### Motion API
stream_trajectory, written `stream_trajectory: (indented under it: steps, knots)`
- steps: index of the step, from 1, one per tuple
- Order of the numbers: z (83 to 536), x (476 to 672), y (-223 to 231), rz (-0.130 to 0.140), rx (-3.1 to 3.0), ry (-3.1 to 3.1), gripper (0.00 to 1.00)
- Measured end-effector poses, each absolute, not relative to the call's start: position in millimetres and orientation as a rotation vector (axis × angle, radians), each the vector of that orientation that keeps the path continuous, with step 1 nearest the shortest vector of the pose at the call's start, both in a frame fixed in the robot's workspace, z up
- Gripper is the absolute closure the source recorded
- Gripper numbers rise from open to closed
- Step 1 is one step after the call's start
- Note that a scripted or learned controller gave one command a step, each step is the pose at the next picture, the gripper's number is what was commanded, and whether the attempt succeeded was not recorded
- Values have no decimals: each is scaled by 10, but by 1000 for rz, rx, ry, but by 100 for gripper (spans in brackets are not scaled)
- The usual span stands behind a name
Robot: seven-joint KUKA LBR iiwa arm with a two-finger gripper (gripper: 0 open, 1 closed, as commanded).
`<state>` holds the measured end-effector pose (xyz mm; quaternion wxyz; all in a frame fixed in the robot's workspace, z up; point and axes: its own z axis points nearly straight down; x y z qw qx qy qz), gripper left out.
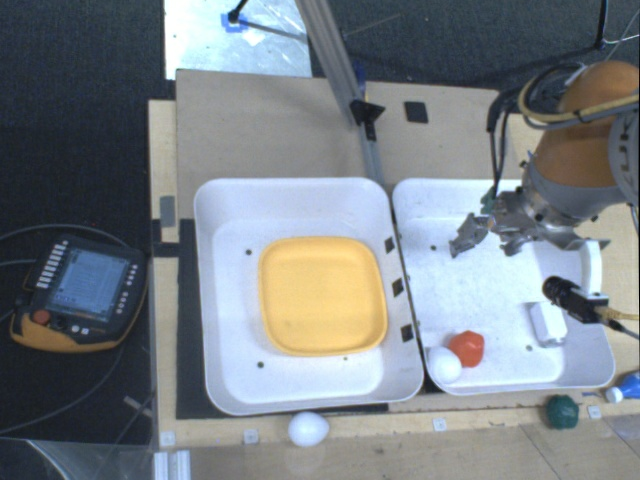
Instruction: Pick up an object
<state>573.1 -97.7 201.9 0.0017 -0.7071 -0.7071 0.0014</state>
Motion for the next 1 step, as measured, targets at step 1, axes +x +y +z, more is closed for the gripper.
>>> stream_trajectory:
  steps: [1]
  knots:
    - [1603, 5722, -981, 2, -2220, -2220, 0]
